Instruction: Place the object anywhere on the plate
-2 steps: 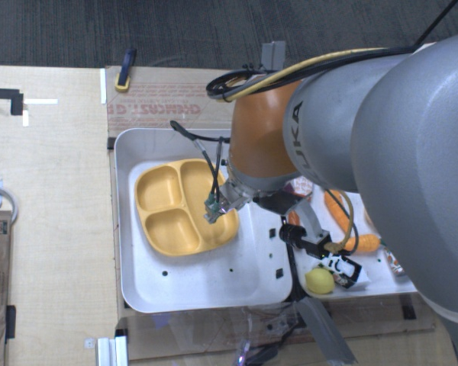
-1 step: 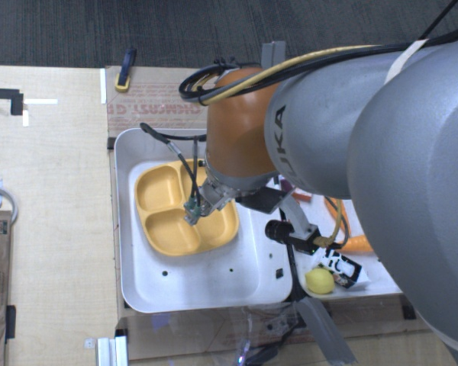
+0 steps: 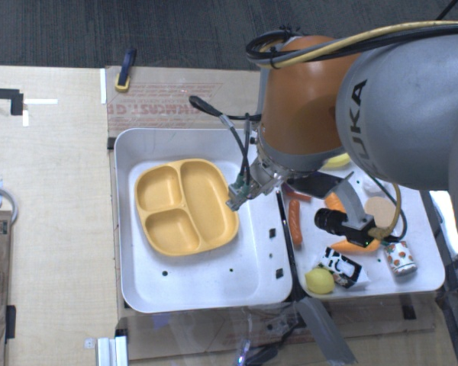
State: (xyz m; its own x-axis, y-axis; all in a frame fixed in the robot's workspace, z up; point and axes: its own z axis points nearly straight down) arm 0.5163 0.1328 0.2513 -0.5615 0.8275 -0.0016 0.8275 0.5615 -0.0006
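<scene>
Grey two-finger gripper (image 3: 239,193) hangs at the yellow three-compartment plastic plate (image 3: 185,206) – grip state unclear. The plate holds nothing – placing remains

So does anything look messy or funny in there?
Nothing looks spilled or broken. The yellow divided plate sits at a slant in the left bin with no food on it. The toys, like the hot dog, lemon and little can, lie jumbled in the right bin.
</scene>
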